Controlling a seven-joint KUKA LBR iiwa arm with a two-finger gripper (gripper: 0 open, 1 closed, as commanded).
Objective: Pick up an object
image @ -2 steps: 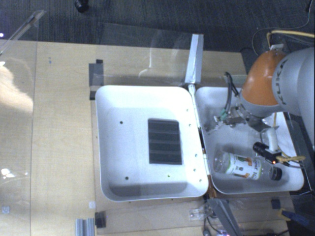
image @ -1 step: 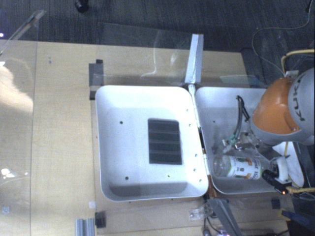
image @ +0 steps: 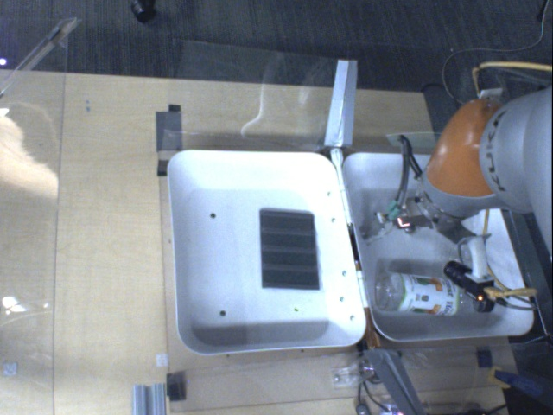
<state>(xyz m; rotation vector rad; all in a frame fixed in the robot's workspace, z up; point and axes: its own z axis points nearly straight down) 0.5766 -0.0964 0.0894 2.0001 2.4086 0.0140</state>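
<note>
Dark carpet (image: 259, 7) lies beyond the far edge of a pale wooden desk (image: 95, 232) that carries 2 shallow white bins side by side. The left bin (image: 216, 275) sits near the middle of the desk and has a black ribbed panel (image: 289, 248) lying flat at its centre. The right bin (image: 370, 180) stands by the desk's right edge. A clear plastic bottle (image: 421, 294) with a printed label lies on its side in this bin, along the wall nearest the desk's near edge. The grey arm (image: 514, 154) reaches in from the right. Its end effector (image: 399, 220) is low over the middle of the right bin, apart from the bottle. Whether it is open or closed cannot be told.
</note>
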